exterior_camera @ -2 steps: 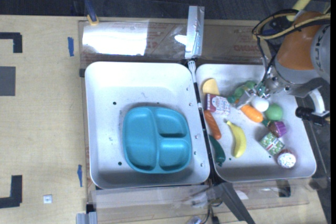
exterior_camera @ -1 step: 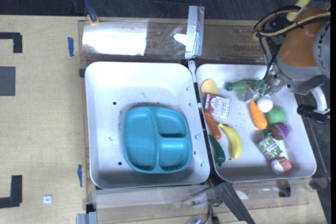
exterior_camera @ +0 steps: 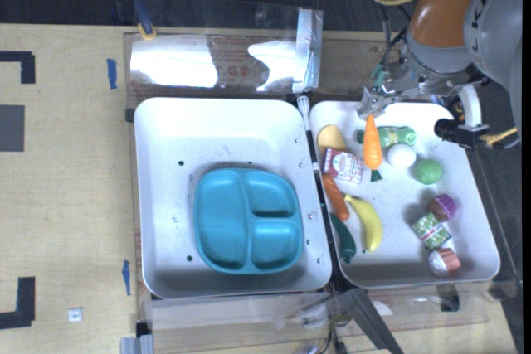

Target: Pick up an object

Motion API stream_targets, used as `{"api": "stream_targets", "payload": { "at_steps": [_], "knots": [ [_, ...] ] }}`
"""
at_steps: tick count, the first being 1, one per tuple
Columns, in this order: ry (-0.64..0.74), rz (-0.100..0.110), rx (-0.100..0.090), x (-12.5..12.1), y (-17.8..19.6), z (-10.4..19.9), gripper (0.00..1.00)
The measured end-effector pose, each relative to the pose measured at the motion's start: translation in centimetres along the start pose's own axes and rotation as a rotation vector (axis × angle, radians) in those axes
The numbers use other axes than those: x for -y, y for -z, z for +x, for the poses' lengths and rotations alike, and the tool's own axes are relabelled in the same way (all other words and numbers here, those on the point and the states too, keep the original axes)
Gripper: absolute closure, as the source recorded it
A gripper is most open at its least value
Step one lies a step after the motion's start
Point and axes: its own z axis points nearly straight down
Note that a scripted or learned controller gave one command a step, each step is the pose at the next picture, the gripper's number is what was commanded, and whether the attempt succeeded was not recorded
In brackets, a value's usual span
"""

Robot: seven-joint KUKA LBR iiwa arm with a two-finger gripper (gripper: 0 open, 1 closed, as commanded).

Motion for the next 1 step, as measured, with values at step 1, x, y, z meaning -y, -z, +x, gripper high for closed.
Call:
{"api": "stream_targets", "payload": {
  "at_steps": [1],
  "knots": [
    [0.242,0.007,-0.003,5.05,1.80,7.30,1.00]
  ]
}}
